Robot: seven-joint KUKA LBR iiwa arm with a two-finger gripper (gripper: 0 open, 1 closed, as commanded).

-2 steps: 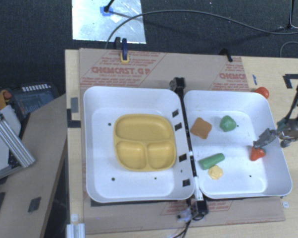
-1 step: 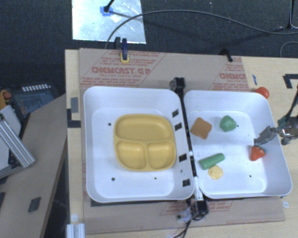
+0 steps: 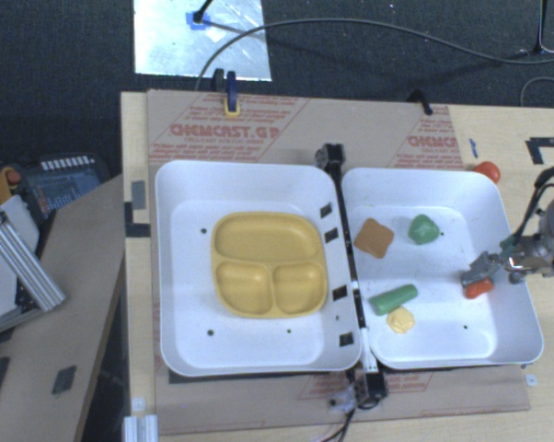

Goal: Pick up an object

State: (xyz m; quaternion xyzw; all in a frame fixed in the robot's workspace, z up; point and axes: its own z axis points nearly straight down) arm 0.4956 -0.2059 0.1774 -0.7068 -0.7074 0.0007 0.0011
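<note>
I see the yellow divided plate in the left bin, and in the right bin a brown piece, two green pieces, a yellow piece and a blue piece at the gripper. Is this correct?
Not quite: the piece at the gripper is red-orange, not blue, as the camera view shows. The rest holds: the yellow divided plate lies in the left bin, and the right bin has the brown piece, two green pieces and the yellow piece.

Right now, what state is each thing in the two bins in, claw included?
Yellow three-compartment plastic tray: flat in the left white bin.
Brown square block: loose in the right white bin.
Green rounded lump: loose, apart from the others.
Green cylinder: lying down, beside the small yellow piece.
Small red-orange piece: at the claw tips; grip unclear.
</note>
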